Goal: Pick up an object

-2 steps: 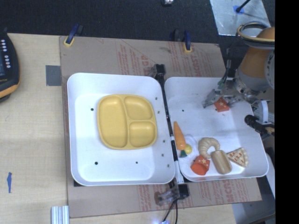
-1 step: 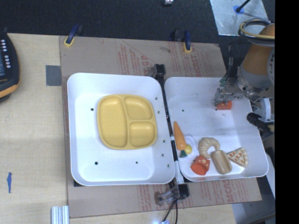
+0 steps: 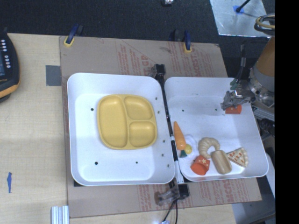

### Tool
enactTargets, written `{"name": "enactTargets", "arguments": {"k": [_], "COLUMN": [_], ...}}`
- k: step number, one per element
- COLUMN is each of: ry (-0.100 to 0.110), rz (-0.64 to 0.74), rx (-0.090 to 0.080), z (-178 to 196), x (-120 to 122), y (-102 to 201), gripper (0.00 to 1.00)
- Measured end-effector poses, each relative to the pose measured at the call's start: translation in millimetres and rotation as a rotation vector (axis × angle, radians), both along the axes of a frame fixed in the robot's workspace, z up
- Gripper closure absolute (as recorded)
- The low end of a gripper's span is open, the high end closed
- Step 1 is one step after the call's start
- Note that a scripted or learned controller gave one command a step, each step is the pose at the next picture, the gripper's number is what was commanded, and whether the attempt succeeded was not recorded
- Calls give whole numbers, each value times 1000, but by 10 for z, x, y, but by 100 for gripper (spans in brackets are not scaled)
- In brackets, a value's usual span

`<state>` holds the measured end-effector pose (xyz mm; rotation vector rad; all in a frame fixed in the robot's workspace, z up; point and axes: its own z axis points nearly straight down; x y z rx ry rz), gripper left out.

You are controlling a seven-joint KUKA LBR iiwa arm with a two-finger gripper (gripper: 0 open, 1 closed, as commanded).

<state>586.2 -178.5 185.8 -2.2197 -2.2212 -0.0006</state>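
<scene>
My gripper (image 3: 232,102) hangs low over the far right part of the right bin (image 3: 196,90). A small red-orange block (image 3: 234,109) sits right at its tip, partly covered by it; whether the block is gripped or merely lies under it is not clear. Along the bin's near side lie an orange carrot (image 3: 179,133), a small yellow-green piece (image 3: 187,149), a tan croissant (image 3: 208,144), a red strawberry-like piece (image 3: 200,165), a brown bread roll (image 3: 221,162) and a pizza slice (image 3: 238,157).
The left bin (image 3: 84,167) holds a yellow divided plate (image 3: 126,121). Both bins rest on a cardboard sheet (image 3: 121,55) held by clamps at the far edge. A black and orange handheld unit (image 3: 7,64) lies at the far left of the bench.
</scene>
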Motion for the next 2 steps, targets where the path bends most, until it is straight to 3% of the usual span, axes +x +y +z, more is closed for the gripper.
{"name": "enactTargets", "arguments": {"k": [1, 2], "ry": [6, 4], "rz": [7, 5], "rx": [1, 2], "z": [-42, 505], "x": [-33, -515], "y": [317, 653], "gripper": [100, 100]}}
